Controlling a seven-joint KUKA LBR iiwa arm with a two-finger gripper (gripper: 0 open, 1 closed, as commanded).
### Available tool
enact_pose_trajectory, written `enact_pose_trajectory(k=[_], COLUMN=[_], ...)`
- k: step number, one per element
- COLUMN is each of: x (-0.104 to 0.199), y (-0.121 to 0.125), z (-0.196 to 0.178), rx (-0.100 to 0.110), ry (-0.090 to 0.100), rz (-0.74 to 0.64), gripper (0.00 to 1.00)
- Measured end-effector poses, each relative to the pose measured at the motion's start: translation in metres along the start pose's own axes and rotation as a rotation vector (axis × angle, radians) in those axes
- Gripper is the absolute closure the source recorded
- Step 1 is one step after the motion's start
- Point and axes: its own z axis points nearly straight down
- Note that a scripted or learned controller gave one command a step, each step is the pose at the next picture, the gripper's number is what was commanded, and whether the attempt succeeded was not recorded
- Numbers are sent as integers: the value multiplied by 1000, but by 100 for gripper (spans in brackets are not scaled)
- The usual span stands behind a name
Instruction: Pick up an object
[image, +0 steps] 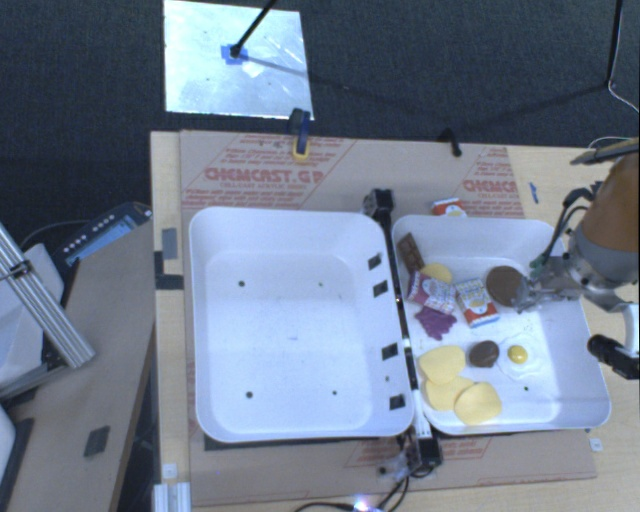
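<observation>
So the arm comes in from 3 o'clock and its gripper sits low over the right bin, right up against a round brown disc. Honestly can't tell whether the fingers are spread or closed, or whether they've got anything; it's too dark and small there.

The right bin has all the stuff. At 9 o'clock from the disc there's a red-and-white packet, then a pinkish wrapper and a purple piece just below it. A dark brown bar lies toward the bin's 10 o'clock corner. Down at 6 o'clock: three yellow chip-like ovals overlapping, a small brown round thing, and a fried egg toy beside it.

The left bin sits alongside on the worktop.
</observation>
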Motion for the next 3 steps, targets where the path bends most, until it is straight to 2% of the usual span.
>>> enact_pose_trajectory(k=[1,2,3], x=[94,84,118], y=[-31,50,-35], z=[43,39,42], rx=[-4,-18,-2], ry=[3,-4,1], rz=[-10,-8,-2], gripper=[100,100,100])
